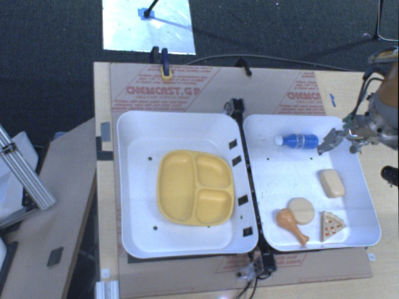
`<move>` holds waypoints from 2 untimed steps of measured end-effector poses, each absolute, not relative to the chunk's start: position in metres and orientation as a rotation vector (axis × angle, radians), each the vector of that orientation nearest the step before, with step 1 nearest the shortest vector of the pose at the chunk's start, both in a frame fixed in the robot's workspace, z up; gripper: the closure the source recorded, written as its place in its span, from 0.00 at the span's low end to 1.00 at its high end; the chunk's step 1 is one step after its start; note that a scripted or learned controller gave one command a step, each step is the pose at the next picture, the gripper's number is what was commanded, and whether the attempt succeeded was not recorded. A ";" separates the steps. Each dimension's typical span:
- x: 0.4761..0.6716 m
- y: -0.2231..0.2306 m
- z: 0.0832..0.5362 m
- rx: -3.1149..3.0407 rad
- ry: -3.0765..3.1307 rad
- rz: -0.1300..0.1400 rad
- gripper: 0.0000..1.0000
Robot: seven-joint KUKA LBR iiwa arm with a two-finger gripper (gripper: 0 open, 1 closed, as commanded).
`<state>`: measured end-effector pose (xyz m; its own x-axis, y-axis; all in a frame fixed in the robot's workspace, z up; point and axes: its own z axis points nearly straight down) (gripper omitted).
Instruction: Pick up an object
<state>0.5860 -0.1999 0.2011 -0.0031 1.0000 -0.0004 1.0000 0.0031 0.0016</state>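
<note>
L bin (pixel 134 167) holds a yellow divided plate (pixel 195 187), flat near its middle. In the R bin (pixel 368 229), the blue water bottle (pixel 299 141) lies on its side at the far end, long axis running L–R w/ white cap pointing L; nearer the front sit a drumstick (pixel 292 224), a round cookie (pixel 302 210), a pizza slice (pixel 331 225) and a tan bread roll (pixel 332 182). The hand (pixel 330 142) sits just beside the bottle's R end, over the bin's far R part; can't tell if it's spread or closed.

You're looking at a grey metal wrist (pixel 379 124) with an orange band (pixel 389 92) just above it. There's a dark cable (pixel 360 99) looping along its side, and grey, angular gripper (pixel 335 141) fingers (pixel 328 143) of bare metal.
</note>
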 end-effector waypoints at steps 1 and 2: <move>0.594 -0.206 0.148 2.220 2.225 -0.002 0.00; 0.595 -0.203 0.085 2.221 2.226 -0.002 0.00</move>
